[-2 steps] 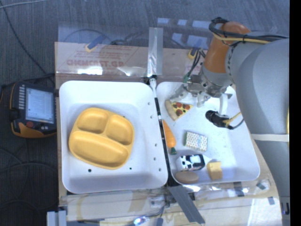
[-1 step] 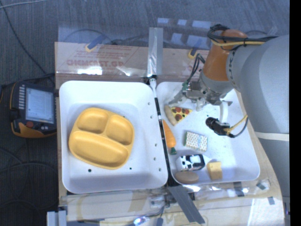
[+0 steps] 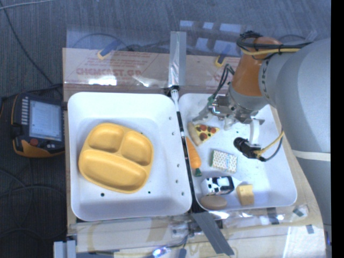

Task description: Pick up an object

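The right bin [image 3: 279, 165] holds several small toys. A pizza slice [image 3: 202, 132] lies near its back left, with an orange carrot [image 3: 193, 157] along the left wall. Further forward are a checkered cracker [image 3: 224, 160], a black-and-white cow [image 3: 218, 185], a yellow cheese block [image 3: 245, 193] and a brown oval piece [image 3: 214, 201]. My gripper [image 3: 217, 112] hangs over the back of this bin, just behind and right of the pizza slice. Nothing shows between it and the toys.
A yellow divided plate [image 3: 116, 156] lies in the left bin [image 3: 86, 106]. The ridge between the bins [image 3: 181, 138] runs beside the carrot. The grey arm [image 3: 306, 101] covers the right bin's right side. A teach pendant [image 3: 37, 123] lies left of the bench.
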Motion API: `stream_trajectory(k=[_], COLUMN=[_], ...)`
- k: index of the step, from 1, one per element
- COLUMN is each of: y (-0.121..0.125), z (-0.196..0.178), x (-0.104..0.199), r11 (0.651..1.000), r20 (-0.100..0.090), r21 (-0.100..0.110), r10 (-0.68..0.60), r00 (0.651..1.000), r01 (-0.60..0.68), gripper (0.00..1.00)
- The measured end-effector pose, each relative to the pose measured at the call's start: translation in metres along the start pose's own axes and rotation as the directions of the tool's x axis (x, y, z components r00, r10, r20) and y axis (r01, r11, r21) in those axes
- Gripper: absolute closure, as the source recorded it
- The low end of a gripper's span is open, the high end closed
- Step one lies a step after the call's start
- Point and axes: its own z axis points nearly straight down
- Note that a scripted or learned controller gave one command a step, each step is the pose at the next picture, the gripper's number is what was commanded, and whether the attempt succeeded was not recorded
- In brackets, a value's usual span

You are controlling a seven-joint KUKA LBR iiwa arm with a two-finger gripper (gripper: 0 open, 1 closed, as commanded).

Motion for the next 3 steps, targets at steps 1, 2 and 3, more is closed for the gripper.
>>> stream_trajectory(k=[1,2,3], y=[-0.022,-0.069,-0.034], z=[-0.087,-0.087,-0.003], x=[0.069,0.017,-0.003], r11=[0.996,0.999,1.0], r20=[-0.006,-0.002,-0.003], r21=[0.031,0.032,0.017], r10=[-0.079,-0.042,0.018], r00=[0.997,0.999,1.0], r01=[0.079,0.042,-0.018], gripper=[0.0,0.0,0.0])
